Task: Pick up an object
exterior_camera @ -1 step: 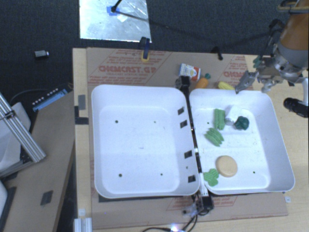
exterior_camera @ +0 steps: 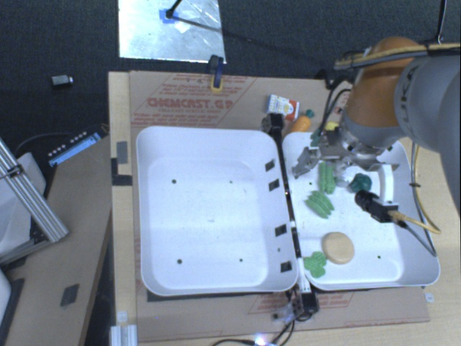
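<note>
Your arm [exterior_camera: 403, 92] reaches in from the frame's upper right, its gripper [exterior_camera: 328, 166] pointing down at centre right.

Off to my far side sits a bare white bin [exterior_camera: 209, 215] with small dark dots on its floor, resting on a cardboard sheet [exterior_camera: 189, 99] printed with red lettering. A blue and yellow clamp [exterior_camera: 215, 73] grips the sheet's far edge. Beyond it a shiny metal plate [exterior_camera: 171, 20] lies on dark carpet [exterior_camera: 57, 27]. A metal rail [exterior_camera: 25, 193] slants at the left edge.
</note>
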`<state>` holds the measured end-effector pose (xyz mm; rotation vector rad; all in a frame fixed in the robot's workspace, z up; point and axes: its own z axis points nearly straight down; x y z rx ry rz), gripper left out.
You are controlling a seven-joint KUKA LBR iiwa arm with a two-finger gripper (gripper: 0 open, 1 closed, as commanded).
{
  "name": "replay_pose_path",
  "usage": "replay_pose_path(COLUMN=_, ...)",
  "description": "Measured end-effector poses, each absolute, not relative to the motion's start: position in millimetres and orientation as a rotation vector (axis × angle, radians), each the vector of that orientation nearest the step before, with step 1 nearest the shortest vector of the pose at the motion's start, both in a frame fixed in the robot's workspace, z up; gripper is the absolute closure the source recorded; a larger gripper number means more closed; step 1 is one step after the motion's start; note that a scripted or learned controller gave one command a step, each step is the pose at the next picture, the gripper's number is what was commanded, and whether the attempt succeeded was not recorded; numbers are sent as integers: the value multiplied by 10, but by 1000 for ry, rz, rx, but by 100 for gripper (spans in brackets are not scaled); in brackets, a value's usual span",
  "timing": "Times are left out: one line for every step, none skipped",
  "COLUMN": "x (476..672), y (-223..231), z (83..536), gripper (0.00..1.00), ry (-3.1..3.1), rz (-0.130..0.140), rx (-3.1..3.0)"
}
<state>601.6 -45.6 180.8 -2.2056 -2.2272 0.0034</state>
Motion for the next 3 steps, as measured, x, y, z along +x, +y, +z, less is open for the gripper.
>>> replay_pose_path(x=6049, y=-508, z=1952, gripper=100, ry=-2228, rz=-4, rx=-2218)
replay_pose_path(x=5575, y=575, z=1833, gripper=100, ry=-2232, rz=0, rx=-2202)
replay_pose_path(x=5598, y=1485, z=2874, gripper=100, ry=-2240, rz=-21, rx=-2207)
